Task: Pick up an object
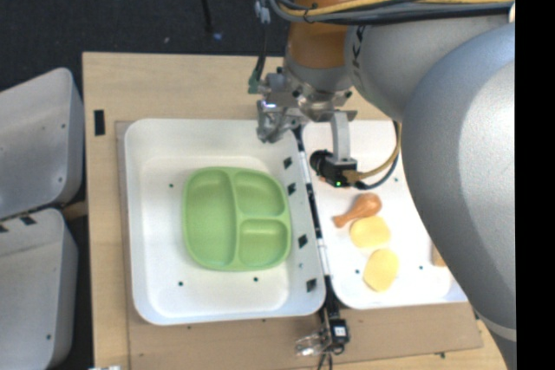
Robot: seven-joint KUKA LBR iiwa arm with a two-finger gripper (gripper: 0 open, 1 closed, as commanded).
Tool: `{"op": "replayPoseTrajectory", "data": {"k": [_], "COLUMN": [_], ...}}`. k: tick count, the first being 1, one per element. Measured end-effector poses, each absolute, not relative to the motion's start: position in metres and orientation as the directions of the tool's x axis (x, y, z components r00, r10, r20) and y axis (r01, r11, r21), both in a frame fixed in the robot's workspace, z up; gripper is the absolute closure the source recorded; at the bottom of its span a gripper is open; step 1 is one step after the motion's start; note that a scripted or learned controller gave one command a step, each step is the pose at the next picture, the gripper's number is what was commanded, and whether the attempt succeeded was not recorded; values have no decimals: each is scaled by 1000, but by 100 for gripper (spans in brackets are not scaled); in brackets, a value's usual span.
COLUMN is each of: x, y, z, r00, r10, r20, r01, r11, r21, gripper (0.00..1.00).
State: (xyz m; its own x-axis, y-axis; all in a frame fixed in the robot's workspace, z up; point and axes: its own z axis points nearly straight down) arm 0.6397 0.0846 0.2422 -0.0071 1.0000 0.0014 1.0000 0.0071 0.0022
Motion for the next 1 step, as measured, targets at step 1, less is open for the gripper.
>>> {"op": "replayPoseTrajectory", "data": {"k": [1], "x": [639], "y": [81], "z": [241], "r00": [-3], "r10": [1000], "r20": [0], "r01": [1000], "r11": [3], "r21": [0], "gripper": [0]}}
